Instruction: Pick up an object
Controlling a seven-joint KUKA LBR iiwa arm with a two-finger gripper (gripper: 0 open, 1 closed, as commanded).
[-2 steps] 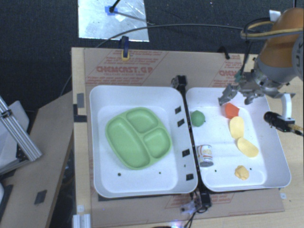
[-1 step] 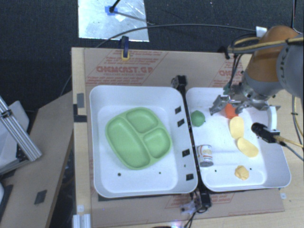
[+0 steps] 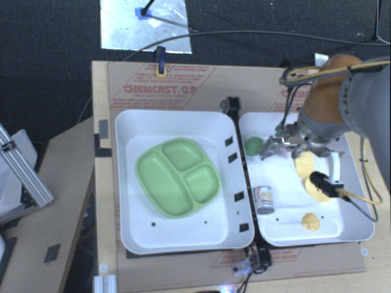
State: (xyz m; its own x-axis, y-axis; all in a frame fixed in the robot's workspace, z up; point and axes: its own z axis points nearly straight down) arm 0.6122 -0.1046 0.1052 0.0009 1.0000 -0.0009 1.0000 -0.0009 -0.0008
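A small green ball (image 3: 253, 144) lay in the right bin (image 3: 360, 224), close to that bin's left wall and toward its far side. The jaws of the gripper (image 3: 269, 149) hung just to the right of the ball, their grey tips spread apart and closed on nothing; whether a tip touched the ball could not be told. Farther right of the ball, in the same bin, sat a yellow banana-like piece (image 3: 303, 163), partly covered by the wrist, and a second yellow piece (image 3: 316, 192) under a black cable end. Nearer the camera than the ball stood a small tin can (image 3: 264, 199) by the left wall, and a little yellow lump (image 3: 311, 221) lay toward the bin's near right.

Left of the ball, across the dividing wall, the left bin (image 3: 140, 231) held one green divided plate (image 3: 178, 176) with three compartments, lying flat. Both bins rested on a brown board on the bench (image 3: 183, 84).
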